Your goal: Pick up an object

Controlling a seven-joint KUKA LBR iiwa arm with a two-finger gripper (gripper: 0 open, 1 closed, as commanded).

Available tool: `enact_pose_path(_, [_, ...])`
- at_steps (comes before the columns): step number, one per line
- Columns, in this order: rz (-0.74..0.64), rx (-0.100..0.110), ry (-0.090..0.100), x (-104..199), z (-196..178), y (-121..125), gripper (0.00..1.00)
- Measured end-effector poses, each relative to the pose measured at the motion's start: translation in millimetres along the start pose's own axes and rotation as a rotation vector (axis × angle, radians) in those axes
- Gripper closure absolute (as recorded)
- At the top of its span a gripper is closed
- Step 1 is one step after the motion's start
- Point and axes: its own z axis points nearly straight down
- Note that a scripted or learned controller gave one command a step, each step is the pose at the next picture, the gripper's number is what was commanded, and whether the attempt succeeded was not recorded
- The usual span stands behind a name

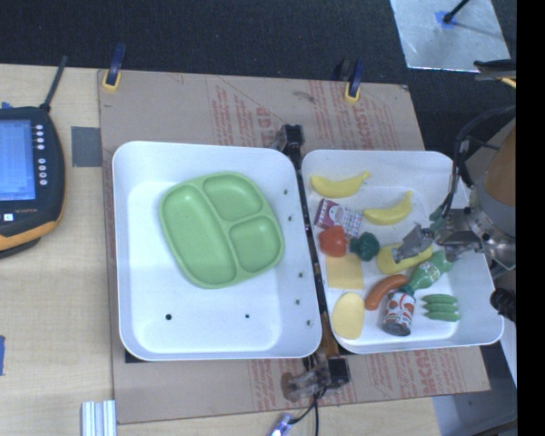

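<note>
The right bin [468, 334] holds several toy foods. There are two yellow bananas [340, 184] [388, 212], a red and white packet [338, 215], a red tomato [332, 241] and a dark green broccoli piece [367, 244]. A yellow slice [347, 272], an orange sausage [386, 290], a green bottle [429, 275], a small can [399, 313] and a green pod [440, 307] lie nearer the front. My gripper [416, 242] reaches in from the right, low over a yellow piece [392, 261] at the bin's middle right. Nothing visibly hangs from it.
The left bin [145, 334] carries a green divided plate [222, 229]. A pale yellow oval piece [348, 316] lies at the right bin's front left. A teach pendant [14, 175] rests on the bench at far left. Clamps [353, 82] hold the cardboard at the back.
</note>
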Motion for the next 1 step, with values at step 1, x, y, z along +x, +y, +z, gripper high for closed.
enact_pose_path(1, [0.000, 0.002, 0.000, 31.0, 101.9, -12.4, 0.00])
